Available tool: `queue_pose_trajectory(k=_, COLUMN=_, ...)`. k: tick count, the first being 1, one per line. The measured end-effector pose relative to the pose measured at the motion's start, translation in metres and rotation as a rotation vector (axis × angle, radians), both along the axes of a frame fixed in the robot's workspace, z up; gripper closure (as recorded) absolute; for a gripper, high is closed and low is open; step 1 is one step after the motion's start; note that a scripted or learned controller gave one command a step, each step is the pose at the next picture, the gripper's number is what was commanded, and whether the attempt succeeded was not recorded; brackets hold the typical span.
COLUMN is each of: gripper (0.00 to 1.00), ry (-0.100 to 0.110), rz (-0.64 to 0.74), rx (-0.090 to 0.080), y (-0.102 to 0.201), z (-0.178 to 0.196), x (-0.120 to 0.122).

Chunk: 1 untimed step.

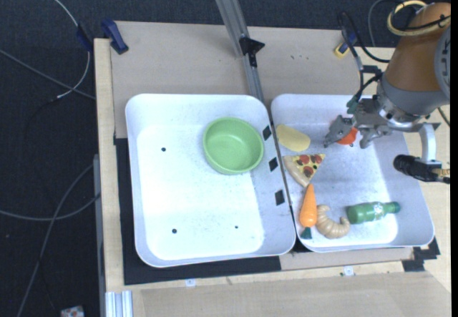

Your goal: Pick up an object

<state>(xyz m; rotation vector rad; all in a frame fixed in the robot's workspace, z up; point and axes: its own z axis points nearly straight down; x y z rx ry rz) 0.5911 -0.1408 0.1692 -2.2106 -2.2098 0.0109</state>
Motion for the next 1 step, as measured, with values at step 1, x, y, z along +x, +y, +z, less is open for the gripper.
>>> queue_pose_trajectory(k=1, gripper=0.00, ry=-0.001, rz=0.000, rx=-0.001, y=0.0009, z=-0.0631, x=0.0040)
